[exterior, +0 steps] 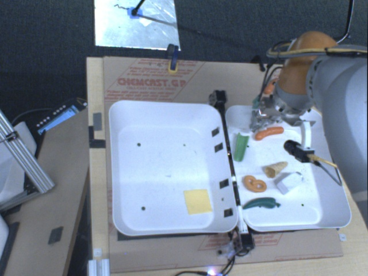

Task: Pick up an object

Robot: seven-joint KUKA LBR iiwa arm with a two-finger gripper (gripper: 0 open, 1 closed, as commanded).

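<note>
step: reaching, nothing grabbed yet | gripper (pixel 260 119) low in right bin (pixel 333 211), can't tell its state | orange sausage toy (pixel 269 133) just beside | next: shift over, pinch it, lift

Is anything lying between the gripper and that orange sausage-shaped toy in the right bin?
Nothing visible does. The gripper hangs over the right white bin, and the orange sausage-shaped toy lies right beside it on bare bin floor.

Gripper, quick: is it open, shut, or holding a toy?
Gripper: cannot be told; it sits low in the right bin, near the orange sausage.
</note>
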